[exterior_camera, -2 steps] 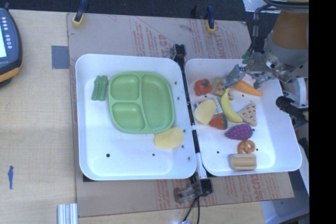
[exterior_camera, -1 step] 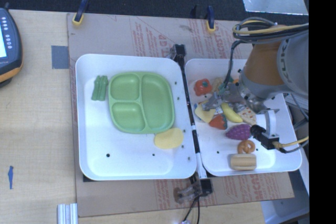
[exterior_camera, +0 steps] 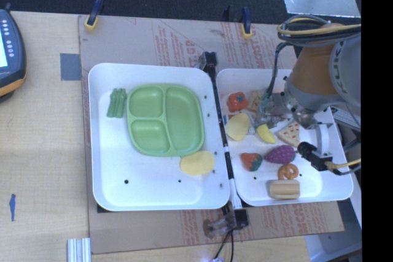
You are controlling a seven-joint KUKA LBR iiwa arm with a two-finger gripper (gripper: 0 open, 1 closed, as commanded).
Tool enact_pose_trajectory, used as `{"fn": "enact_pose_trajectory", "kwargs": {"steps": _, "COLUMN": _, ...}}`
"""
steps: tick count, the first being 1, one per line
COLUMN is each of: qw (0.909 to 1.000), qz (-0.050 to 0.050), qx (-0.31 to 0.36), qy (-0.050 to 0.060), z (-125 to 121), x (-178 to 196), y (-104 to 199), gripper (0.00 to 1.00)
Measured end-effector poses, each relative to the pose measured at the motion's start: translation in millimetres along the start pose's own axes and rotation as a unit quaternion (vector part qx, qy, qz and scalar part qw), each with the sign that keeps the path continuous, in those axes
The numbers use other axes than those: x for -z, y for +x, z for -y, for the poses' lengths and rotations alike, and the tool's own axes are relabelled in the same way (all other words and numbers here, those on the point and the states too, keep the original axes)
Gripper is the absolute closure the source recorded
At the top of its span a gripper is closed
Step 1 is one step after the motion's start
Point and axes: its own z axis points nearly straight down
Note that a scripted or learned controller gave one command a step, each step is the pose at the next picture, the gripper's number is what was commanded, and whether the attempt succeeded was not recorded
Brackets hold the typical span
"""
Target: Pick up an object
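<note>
The gripper [exterior_camera: 268,112] hangs low in the right bin [exterior_camera: 344,193], among toy foods, just above a small yellow piece [exterior_camera: 266,134]; I cannot tell how it is set. A green tray [exterior_camera: 166,119] sits in the left bin [exterior_camera: 110,187].

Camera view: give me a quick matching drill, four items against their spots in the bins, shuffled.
Items:
1. green divided plastic plate
2. green bean-pod toy
3. purple grape-bunch toy
4. tan bread-roll toy

Places:
A. right bin, near its front edge
B. left bin, middle
C. right bin, beside the small pretzel
D. left bin, left of the plate

Pairs: 1-B, 2-D, 3-C, 4-A
</note>
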Motion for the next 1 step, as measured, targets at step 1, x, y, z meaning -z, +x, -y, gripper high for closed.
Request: {"fn": "enact_pose_trajectory", "kwargs": {"steps": 1, "qw": 1.0000, "qz": -0.003, "qx": 0.004, "qy": -0.001, "z": -55.7, "x": 90.1, "y": 69.4, "gripper": 1.00}}
